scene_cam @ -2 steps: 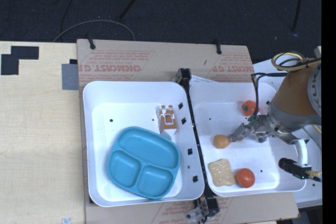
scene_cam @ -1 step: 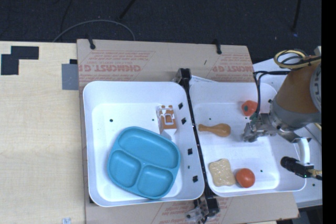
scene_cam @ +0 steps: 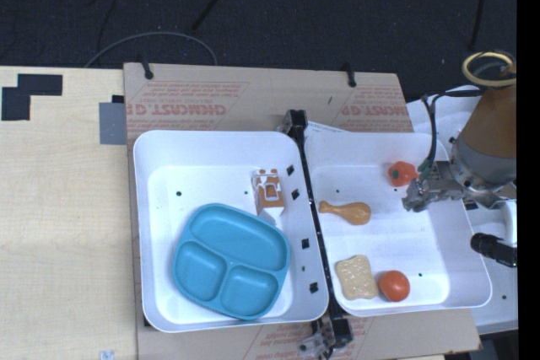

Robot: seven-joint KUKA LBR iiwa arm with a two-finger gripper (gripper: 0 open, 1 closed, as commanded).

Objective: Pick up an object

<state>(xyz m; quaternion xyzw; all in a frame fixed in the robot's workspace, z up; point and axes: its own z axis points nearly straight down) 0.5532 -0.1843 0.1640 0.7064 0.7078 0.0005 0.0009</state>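
On the pale wooden tabletop a sheet of brown cardboard carries two shallow white bins side by side. The left white bin holds a blue plastic plate with three compartments, lying tilted toward the near side, and a small orange-and-white toy block standing just beyond the plate's far edge, close to the divider between the bins. The right white bin holds four things: a tan toy drumstick near its middle-left, a beige slice of toy bread at the near edge, a round red toy tomato just beside the bread on its right, and a second small red toy tomato toward the far right. The grey arm reaches in from the right, and its dark pincer sits low over the right bin, just below and beside the far red tomato; whether it is open or closed cannot be told, and nothing can be seen between its tips.
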